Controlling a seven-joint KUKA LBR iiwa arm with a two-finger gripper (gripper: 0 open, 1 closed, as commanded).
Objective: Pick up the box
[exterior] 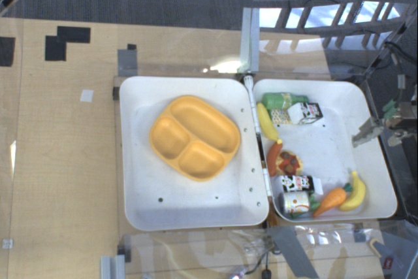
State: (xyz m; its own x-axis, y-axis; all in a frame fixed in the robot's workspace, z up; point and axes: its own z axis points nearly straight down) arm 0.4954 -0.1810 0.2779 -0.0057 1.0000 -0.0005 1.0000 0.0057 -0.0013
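While the grey arm reaches in from the right, its hand hangs over the right-hand rim of the right bin, and from here I cannot tell whether it is spread or closed; nothing shows in its grasp. The box, a small white one with dark print, lies near the far edge of that same bin, just beside a green packet and well apart from the hand. A yellow banana lies along the bin's left wall, with a red and orange toy food below it. Nearer the front sit a black-and-white carton, a can, a carrot and a second banana, crowded together. The left bin holds a yellow divided plate, lying flat near its middle, on the pale wooden table
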